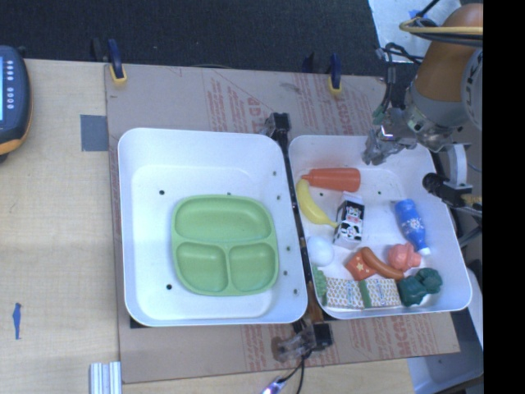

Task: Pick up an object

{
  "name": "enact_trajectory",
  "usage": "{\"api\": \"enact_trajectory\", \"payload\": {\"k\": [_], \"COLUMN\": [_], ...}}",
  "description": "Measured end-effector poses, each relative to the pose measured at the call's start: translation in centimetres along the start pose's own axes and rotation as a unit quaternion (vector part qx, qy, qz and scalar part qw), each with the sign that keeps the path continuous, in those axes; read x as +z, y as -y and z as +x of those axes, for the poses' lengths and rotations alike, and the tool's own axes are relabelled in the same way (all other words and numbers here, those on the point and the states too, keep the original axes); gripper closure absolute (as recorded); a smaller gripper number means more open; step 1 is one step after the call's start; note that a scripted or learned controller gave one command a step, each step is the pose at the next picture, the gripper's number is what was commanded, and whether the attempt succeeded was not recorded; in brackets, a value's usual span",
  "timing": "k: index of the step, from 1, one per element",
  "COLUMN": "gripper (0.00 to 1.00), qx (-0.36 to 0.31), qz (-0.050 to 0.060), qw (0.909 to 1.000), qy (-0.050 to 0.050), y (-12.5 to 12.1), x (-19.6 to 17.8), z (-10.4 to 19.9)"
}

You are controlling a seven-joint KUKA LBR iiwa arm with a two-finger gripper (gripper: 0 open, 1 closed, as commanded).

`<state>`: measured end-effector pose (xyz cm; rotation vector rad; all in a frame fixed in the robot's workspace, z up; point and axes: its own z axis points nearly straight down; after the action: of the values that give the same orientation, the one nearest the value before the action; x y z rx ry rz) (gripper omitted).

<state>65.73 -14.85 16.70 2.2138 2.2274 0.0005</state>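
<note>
On the desk (57, 245) two shallow white bins sit side by side. The left bin (139, 220) holds a green divided plate (224, 245). The right bin (451, 245) carries the loose objects: an orange carrot (331, 178) near its far wall, a yellow banana (310, 204) just beside it, a black-and-white milk carton (350, 222), a white ball (321, 250), a blue bottle (411, 224), an orange-red toy (374, 263), a pink toy (402, 256), a dark green broccoli (422, 285) and a striped packet (358, 292) along the near wall. The jaws (379, 151) hang over the right bin's far right corner, apart from the carrot; nothing shows between them, and how far open they stand I cannot tell.
</note>
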Motion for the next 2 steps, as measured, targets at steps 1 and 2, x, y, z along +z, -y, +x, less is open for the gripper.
{"api": "enact_trajectory", "payload": {"k": [1,2], "gripper": [0.0,0.0], "qx": [0.0,0.0], "qz": [0.001,0.004], "qw": [1.0,1.0], "qy": [0.0,-0.001], "y": [0.1,4.9], "x": [0.1,-1.8], "z": [-0.1,3.4]}}
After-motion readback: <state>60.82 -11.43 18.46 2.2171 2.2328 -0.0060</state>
